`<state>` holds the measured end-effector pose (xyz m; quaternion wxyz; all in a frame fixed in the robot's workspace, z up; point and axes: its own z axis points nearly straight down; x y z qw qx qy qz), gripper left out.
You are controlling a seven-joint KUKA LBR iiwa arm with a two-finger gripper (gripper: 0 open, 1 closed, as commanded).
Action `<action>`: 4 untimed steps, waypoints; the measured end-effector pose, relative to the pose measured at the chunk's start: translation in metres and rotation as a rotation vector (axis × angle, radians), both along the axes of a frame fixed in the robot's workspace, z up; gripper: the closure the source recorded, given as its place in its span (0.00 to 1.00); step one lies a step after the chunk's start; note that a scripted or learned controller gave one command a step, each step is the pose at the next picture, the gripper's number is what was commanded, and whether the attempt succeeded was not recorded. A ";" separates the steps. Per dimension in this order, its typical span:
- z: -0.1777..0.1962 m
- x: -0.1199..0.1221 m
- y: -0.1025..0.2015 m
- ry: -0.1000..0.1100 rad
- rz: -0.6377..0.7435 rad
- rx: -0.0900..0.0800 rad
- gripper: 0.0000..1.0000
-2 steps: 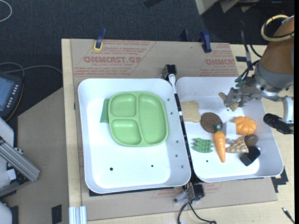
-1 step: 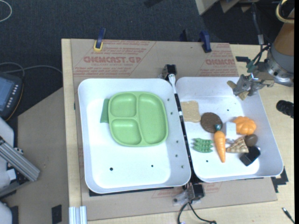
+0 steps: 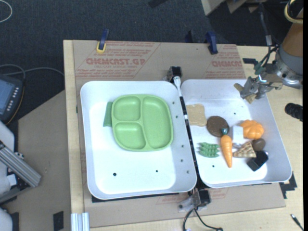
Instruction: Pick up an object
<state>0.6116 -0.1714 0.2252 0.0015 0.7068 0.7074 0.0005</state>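
Note:
My gripper (image 3: pixel 250 91) hangs over the far right corner of the right bin (image 3: pixel 226 177), above the toy food and apart from it. Below it in that bin lie a tan bread slice (image 3: pixel 196 114), a brown round patty (image 3: pixel 217 124), an orange carrot (image 3: pixel 226 150), a green pea pod (image 3: pixel 208 149), an orange pumpkin-like piece (image 3: pixel 252 129), a pale wedge (image 3: pixel 244 150), a small brown ball (image 3: pixel 259 144) and a black block (image 3: pixel 257 160). No item sits between the fingers that I can see.
The left bin (image 3: pixel 96 172) holds a green divided plate (image 3: pixel 142 121). Clamps (image 3: pixel 101 42) (image 3: pixel 211 41) sit on the board's far edge. A black part (image 3: pixel 174 73) stands between the bins at the back. The arm's wrist (image 3: pixel 288 66) enters from the right.

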 end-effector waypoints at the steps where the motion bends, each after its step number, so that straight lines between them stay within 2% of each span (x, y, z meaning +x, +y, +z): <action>1: 0.009 0.003 0.057 0.002 0.006 0.004 1.00; 2: -0.010 0.018 0.096 0.005 0.003 0.002 1.00; 4: -0.006 0.013 0.081 0.004 -0.001 0.001 1.00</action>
